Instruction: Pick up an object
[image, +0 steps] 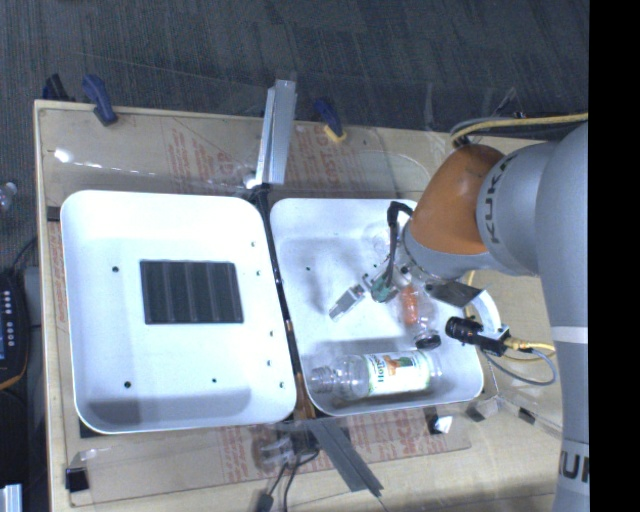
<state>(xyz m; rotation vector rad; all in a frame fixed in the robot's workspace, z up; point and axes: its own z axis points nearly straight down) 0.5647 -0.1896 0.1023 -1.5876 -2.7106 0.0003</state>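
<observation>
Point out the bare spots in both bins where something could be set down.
Left bin: bare white floor all around the dark grate. Right bin: a bare patch at its upper left, beside the divider. Its lower edge is taken by the bottle, its right side crowded by the gripper and arm.

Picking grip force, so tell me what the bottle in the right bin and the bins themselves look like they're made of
Bottle: probably clear plastic, glossy; bin floor shows through it, paper-like label. Bins: likely white moulded plastic, smooth, soft sheen, rounded corners.
</observation>
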